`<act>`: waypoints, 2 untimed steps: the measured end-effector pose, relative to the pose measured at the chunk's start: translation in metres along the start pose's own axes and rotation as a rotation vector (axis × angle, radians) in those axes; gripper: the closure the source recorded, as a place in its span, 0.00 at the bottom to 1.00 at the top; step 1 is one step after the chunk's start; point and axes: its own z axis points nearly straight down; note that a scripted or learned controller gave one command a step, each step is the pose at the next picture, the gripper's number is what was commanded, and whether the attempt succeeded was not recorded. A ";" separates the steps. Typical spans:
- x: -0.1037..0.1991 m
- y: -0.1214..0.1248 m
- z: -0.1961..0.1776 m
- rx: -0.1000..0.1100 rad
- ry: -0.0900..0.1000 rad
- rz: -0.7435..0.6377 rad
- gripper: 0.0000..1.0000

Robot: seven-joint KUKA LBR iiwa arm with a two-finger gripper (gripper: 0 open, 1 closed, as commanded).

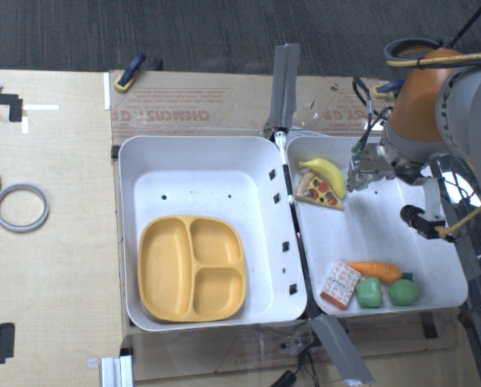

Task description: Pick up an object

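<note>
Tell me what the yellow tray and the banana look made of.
Tray: probably moulded plastic, one even matte yellow with rounded compartment walls. Banana: looks like a plastic toy, a smooth uniform yellow with slight sheen, though real fruit can't be ruled out.

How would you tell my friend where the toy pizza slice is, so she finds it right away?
Look at the right white bin, up in its far-left corner. The pizza slice lies there just under the yellow banana, touching it, with the robot's claw close by on its right. It is the one flat triangle with red dots.
</note>
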 end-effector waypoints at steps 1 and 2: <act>0.000 0.000 0.000 0.000 0.000 0.000 0.00; 0.024 0.016 0.020 0.021 0.012 -0.170 0.00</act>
